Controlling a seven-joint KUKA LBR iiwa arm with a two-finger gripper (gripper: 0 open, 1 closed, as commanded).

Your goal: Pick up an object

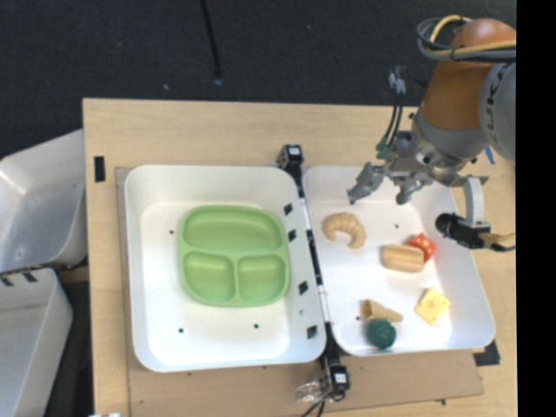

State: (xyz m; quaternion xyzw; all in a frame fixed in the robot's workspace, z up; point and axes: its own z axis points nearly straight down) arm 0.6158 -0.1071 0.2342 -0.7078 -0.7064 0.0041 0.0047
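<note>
Croissant (345,228) lies untouched in the right bin (469,307), nearest my gripper (387,186), which hovers just above it, fingers spread wide and holding nothing; I judge descent, grasp and lift remain

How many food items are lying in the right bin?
5. A croissant at upper left, a bread roll in the middle touching a red piece, a yellow cheese wedge at lower right, and a green-topped cone near the bottom.
</note>
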